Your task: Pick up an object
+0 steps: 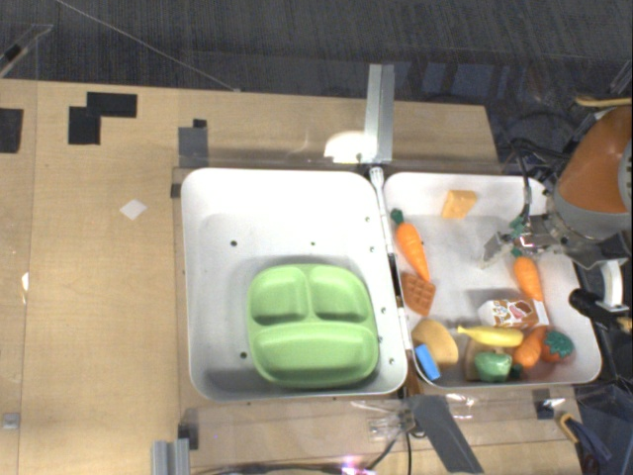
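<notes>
The gripper (514, 237) hung in the right bin (465, 188), fingers apparently spread and holding nothing. The nearest carrot (528, 277) lay just beside them toward five o'clock, long axis running eleven to five.

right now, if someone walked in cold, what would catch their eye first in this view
The big green divided tray fills the front of the left bin. The right bin holds bright toy food crowded along its front edge, with one carrot lying by the divider. At the right, the arm's claw sits low over that bin, just above a second carrot.
</notes>
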### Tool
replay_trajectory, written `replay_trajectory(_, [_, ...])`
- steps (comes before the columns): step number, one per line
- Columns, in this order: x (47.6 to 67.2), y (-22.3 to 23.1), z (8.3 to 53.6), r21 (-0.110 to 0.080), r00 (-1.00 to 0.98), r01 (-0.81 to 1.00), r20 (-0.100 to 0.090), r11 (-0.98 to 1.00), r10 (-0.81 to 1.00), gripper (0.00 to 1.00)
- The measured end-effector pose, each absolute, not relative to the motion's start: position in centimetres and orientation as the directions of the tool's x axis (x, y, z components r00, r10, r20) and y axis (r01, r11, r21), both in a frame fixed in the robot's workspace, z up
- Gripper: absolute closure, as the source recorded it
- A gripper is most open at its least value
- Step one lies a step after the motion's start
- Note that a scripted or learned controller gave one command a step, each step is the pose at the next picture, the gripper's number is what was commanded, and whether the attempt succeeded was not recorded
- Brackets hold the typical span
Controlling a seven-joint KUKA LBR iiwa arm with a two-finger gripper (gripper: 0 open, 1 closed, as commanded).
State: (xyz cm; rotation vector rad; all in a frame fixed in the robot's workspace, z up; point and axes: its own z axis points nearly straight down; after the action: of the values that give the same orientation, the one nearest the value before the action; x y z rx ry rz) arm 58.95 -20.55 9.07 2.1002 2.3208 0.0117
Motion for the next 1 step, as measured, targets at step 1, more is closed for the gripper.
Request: replay_trajectory(1, [59.24, -20.45, 10.36, 0.02, -0.1, 0.995, -0.003, 0.1, 0.995, 1.0])
